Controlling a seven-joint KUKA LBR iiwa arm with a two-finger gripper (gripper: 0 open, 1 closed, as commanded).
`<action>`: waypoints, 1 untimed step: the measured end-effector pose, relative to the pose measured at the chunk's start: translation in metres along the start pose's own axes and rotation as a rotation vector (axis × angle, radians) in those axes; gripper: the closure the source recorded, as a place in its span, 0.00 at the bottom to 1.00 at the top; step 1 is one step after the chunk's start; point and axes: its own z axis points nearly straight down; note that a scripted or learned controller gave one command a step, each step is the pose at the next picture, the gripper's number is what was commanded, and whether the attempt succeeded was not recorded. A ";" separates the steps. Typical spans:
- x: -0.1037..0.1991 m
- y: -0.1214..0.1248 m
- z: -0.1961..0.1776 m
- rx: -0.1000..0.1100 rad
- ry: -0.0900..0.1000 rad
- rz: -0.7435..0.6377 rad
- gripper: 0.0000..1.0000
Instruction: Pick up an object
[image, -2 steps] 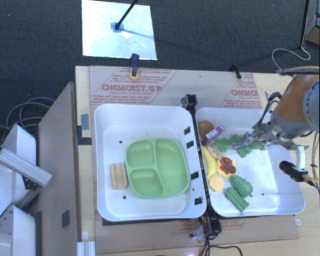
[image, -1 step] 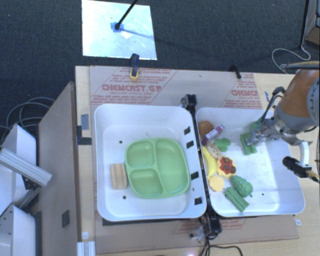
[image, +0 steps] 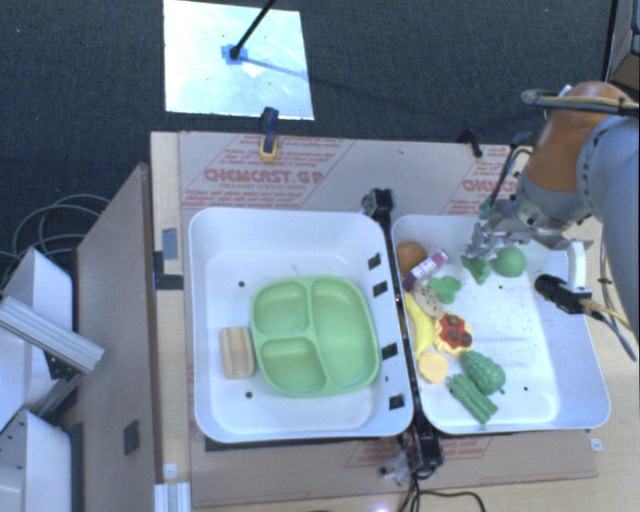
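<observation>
As seen from the fixed overhead camera, the following parts are labelled.

Arm: a grey arm with an orange band (image: 585, 105) is seen entering from the right and reaching down over the right bin's far portion.

Gripper: the gripper (image: 483, 250) is poised over the upper middle of the right bin, its tips just above a small green piece (image: 477, 268); whether that piece is gripped cannot be told, and the state of the end effector cannot be made out at this size.

Right bin: the shallow white bin (image: 560, 400) is shown holding a cluster of toy food along its left side.

Green ball: a round green object (image: 510, 262) is placed just right of the gripper tips, apart from the cluster.

Toy food cluster: a brown rounded piece (image: 410, 256) lies at the top, with a small white and pink item (image: 431, 266) beside it; a yellow banana-like piece (image: 420, 322) runs down the left wall; a red and yellow piece (image: 455, 333) is set next to it; two dark green knobbly pieces (image: 476, 382) are found lowest.

Left bin: the second white bin (image: 215, 250) carries a light green divided tray (image: 313, 335) near its middle.

Tan block: a small tan block (image: 237, 352) is laid just left of the tray, touching or nearly touching it.

Bench: both bins are borne on a brown sheet with red lettering (image: 262, 177).
</observation>
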 end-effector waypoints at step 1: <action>-0.004 -0.002 0.001 0.001 -0.002 0.005 0.00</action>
